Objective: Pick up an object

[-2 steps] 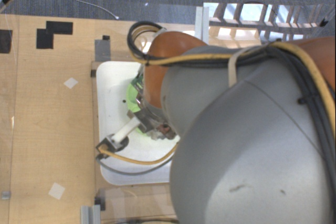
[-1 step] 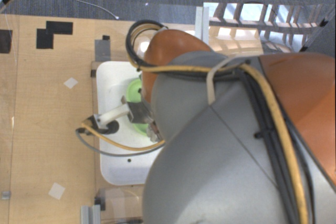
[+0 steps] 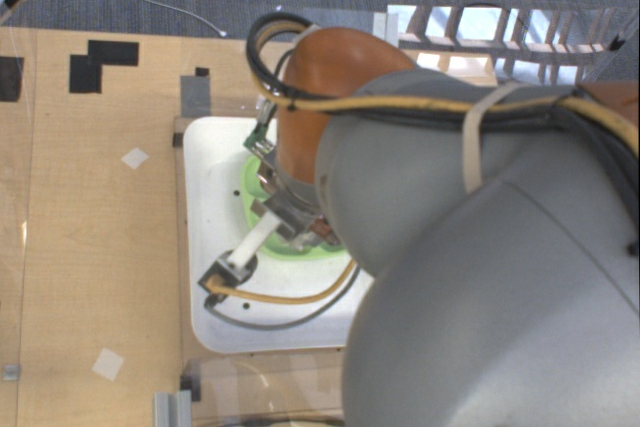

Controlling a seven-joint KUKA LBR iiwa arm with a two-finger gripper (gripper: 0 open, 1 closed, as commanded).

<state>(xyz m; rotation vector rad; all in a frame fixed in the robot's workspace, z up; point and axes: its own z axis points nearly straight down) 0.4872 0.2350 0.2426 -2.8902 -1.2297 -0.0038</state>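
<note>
The grey arm [image 3: 480, 245] looms over and to the right of the gripper [image 3: 290, 215], hiding everything there; the white bin [image 3: 215, 215] lies beneath the gripper, its right part covered; a pale green round object [image 3: 247, 183] sits directly under the gripper, only its left and lower rim showing; whether the gripper is open or closed cannot be told.

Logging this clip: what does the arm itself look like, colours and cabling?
The arm is bulky, rounded and smooth grey, with a glossy orange band near the wrist. A yellowish cable runs along it, tied down by a pale strap. Black cables loop beside the band.
</note>
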